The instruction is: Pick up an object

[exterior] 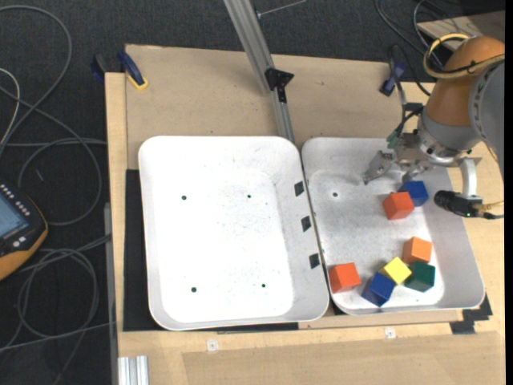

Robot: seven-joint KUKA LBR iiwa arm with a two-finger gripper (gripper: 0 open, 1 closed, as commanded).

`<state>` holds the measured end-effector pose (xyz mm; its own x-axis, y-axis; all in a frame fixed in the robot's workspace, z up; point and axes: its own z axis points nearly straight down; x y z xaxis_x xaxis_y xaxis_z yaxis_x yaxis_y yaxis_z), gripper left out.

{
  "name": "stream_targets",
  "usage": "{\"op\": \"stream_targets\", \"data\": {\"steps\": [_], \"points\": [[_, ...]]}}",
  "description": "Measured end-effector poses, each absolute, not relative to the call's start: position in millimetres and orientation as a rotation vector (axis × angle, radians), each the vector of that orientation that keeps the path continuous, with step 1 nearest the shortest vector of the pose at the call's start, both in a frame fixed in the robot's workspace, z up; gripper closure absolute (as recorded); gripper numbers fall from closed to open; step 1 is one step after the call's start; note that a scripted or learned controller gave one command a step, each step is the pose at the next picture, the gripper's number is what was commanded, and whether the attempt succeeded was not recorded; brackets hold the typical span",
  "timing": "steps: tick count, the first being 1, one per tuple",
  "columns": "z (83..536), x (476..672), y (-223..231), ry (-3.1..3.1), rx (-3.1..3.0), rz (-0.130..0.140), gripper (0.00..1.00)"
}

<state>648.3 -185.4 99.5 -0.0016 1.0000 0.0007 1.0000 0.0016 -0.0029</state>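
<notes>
The tool hung low over the upper part of the right shallow white plastic bin, its fingers spread apart with nothing between them, just above and left of a red-orange wooden-looking cube. That cube sat touching a small blue cube on its upper right, which would crowd one side of any grasp. The block looked light, rigid and smooth-faced, so it should tolerate a firm pinch across two opposite flat faces; the faces away from the blue neighbour seemed the safer choice.

Lower in the same bin lay an orange cube near the left wall, and a tight cluster of a blue block, a yellow cube, a dark green cube and another orange cube. The left white bin rested beside it on the wooden worktop.
</notes>
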Motion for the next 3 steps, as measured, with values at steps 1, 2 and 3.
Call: {"op": "stream_targets", "data": {"steps": [1, 2, 3], "points": [[111, 649.5, -185, -2.225, -2.218, 0.0, 1.0], [175, 645.9, -189, -2.226, -2.227, -0.006, 1.0], [230, 647.9, -190, -2.228, -2.226, -0.007, 1.0]]}}
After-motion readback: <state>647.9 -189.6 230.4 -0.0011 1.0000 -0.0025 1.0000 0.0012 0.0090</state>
